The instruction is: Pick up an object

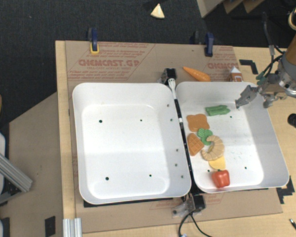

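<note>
My jaws spread open, holding nothing, over rt bin's upper-right area — green block just left, red pepper near front edge, left bin beside.

all the stuff is toy food lying flat in the right bin. green piece sits nearest its far wall, a tan waffle-looking slab just below that, then a small green bit, an orange wedge and a round beige pastry bunched together. yellow piece and red pepper are by the near rim.
</note>
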`<state>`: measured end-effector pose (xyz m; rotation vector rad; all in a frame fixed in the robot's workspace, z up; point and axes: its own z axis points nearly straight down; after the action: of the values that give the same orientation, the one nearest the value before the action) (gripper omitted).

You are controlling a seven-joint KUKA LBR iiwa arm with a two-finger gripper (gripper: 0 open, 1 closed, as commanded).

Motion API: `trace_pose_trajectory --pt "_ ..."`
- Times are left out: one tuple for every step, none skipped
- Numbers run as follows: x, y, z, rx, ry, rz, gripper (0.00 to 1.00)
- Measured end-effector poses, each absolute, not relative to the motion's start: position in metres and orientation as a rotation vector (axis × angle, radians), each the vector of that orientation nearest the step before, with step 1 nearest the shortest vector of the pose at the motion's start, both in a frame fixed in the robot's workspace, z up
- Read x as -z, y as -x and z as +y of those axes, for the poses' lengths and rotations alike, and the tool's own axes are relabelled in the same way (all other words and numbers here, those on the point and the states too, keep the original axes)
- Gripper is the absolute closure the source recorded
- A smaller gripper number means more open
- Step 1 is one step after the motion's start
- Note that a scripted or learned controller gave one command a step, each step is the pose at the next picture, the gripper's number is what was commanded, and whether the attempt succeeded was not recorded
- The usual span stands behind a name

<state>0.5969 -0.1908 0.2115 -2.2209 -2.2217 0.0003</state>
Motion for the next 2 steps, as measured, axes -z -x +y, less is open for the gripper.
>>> trace_pose_trajectory --pt "-0.08 -0.541 -0.135 0.0 2.217 -2.215 0.0" --pt "-0.087 -0.644 -0.102 0.002 2.217 -2.229 0.0"
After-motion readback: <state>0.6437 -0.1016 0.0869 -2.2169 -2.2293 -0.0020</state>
